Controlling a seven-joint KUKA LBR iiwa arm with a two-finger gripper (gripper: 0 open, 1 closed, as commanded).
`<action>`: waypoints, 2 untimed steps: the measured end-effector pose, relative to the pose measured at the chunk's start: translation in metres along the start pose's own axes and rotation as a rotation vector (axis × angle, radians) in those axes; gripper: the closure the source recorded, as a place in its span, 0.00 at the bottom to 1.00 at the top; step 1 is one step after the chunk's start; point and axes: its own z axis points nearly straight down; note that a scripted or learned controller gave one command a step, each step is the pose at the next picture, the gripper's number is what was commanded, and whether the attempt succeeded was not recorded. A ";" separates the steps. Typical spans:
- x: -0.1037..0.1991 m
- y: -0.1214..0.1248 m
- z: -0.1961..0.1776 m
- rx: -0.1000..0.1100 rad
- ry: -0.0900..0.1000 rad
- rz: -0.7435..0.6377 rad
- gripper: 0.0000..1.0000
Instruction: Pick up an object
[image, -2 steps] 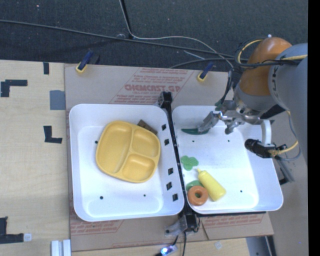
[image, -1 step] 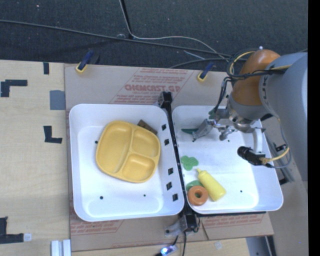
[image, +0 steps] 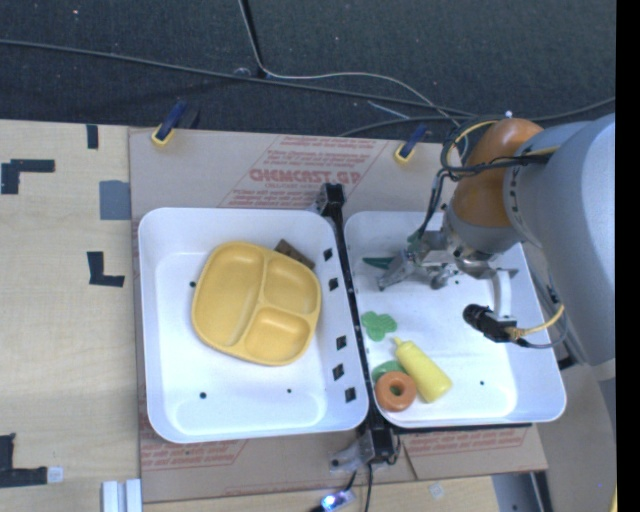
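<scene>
My gripper (image: 402, 268) hangs low over the far left part of the right bin (image: 520, 400), pointing left. Just off its tip lies a small dark green piece (image: 377, 263) near the bin's left wall; whether they touch is unclear. Nearer the front of this bin lie a flat light green piece (image: 378, 324), a yellow bottle-shaped toy (image: 424, 369) and an orange ring (image: 396, 391) resting on another green bit (image: 383, 371). The left bin (image: 170, 380) holds a yellow divided plate (image: 257, 301) with a brown object (image: 293, 251) half hidden behind it.
The grey arm with its orange band (image: 490, 180) covers the right bin's far right side. A black cable connector (image: 485, 320) hangs over the bin's middle. Black clips (image: 340, 345) line the divider between the bins. Yellow clamps (image: 168, 127) hold the cardboard base.
</scene>
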 end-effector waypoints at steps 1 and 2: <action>0.001 0.001 -0.013 -0.003 0.001 -0.001 1.00; -0.008 0.001 -0.061 -0.004 0.003 0.000 1.00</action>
